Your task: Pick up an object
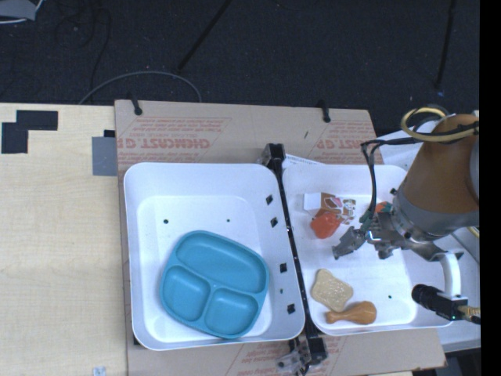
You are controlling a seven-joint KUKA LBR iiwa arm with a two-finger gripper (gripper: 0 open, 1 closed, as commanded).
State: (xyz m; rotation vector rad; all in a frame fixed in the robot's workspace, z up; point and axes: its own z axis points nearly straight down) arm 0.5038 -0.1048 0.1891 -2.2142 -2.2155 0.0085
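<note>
**Gripper low in the right bin, no object taken yet**

The gripper (pixel 354 243) hangs low in the right bin (pixel 391 304), its dark fingers pointing toward the divider between the two bins. Nothing can be seen between the fingers, but they are small and dark against the white floor, so whether they are spread or closed cannot be told.

The nearest candidate is the red object (pixel 325 225), a rounded lump lying just beyond the fingertips, up and toward the divider from them. It is close to the gripper but looks apart from it. Being roughly round, it offers no clear long axis, so a grasp from almost any angle should serve; the deciding matter is the short offset between fingertips and object, which would need closing before a squeeze.

Just past the red object sits a small printed packet (pixel 340 207), with a white tag (pixel 312 201) beside it. On the near side of the gripper, toward the bottom rim, lie a tan bread-shaped piece (pixel 332 290) and a drumstick-shaped toy (pixel 354 313). The drumstick's long axis runs roughly along the bin's lower wall, so fingers would have to close across it.

Well beyond the divider, the left bin (pixel 149 202) holds a blue divided tray (pixel 213 283).

By my judgement the pick is at the approach stage.
</note>
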